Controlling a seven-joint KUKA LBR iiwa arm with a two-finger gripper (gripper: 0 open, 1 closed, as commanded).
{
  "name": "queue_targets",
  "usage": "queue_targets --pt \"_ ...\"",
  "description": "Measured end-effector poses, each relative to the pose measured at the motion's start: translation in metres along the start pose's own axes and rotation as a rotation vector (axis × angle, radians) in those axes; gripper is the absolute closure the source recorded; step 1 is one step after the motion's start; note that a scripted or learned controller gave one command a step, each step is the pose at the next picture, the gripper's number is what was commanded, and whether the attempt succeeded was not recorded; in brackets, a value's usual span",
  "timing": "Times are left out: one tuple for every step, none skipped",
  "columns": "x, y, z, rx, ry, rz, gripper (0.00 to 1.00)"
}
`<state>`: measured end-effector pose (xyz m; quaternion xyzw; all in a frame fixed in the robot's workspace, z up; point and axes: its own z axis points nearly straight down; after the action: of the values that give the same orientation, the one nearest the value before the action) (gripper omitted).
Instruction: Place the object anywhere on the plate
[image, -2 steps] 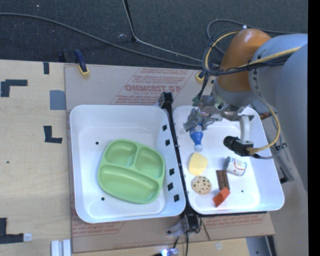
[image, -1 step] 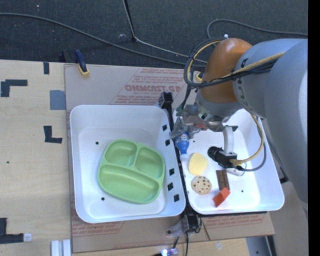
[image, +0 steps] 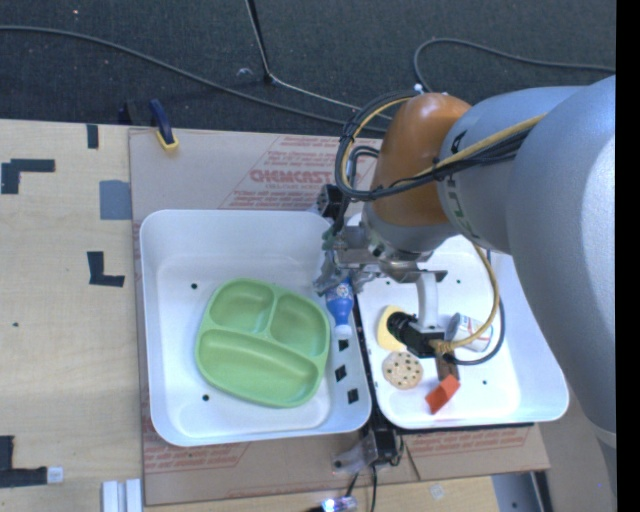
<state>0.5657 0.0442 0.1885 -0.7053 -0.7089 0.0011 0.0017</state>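
You are seeing the hand (image: 338, 283) hovering over a blue-and-white object (image: 342, 307) just beside the green plate (image: 262, 345); you cannot tell whether it is gripping.

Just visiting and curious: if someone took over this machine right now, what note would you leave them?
End effector: above the wall between the bins, at the green plate's right rim; grip unclear.
Things: small blue-white item right under it; spotted round piece, yellow piece and orange block in the right bin.
Done: no object on the plate yet.
Left: set the object on the plate.
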Motion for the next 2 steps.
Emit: queue_targets --pt "0.044 -0.024 -0.019 -0.001 0.001 -0.001 1.0" --pt "0.093 -0.044 -0.016 0.0 0.0 -0.002 1.0"
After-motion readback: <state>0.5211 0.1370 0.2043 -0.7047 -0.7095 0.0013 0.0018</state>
